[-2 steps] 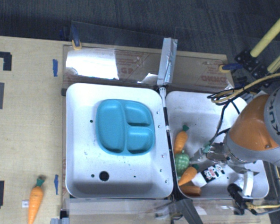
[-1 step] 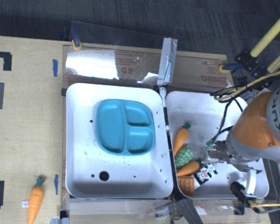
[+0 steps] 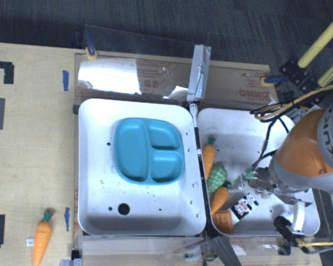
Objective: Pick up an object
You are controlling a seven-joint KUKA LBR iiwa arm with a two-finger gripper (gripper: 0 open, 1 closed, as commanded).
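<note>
Toys sit bunched at the left side of the right bin (image 3: 301, 132), close to the wall between the two bins; my gripper (image 3: 246, 205) hangs low in that same bin, just beside them; I cannot tell how it stands or if it has anything, because the wrist and its orange band hide too much.

I think a few things could go wrong; the toys touch each other, so if I go for one I may push the others away or pinch two at once; they lie right by the bin wall, so I may bump the wall; the carrots look smooth and round, so one could slip out.

Now I count; I see two white bins; the left bin (image 3: 91, 170) has one blue plate (image 3: 148, 150) with three parts in it; the right bin has two orange carrots, one long carrot (image 3: 208, 160) near the wall and one short carrot (image 3: 219, 198) below it; there is one green bumpy toy (image 3: 217, 178) between them, one brown cone thing (image 3: 224, 220) at the bottom, and one small black and white thing (image 3: 244, 207) by my gripper; one more carrot (image 3: 41, 237) lies out on the bench (image 3: 25, 149), well apart from the bins.
</note>
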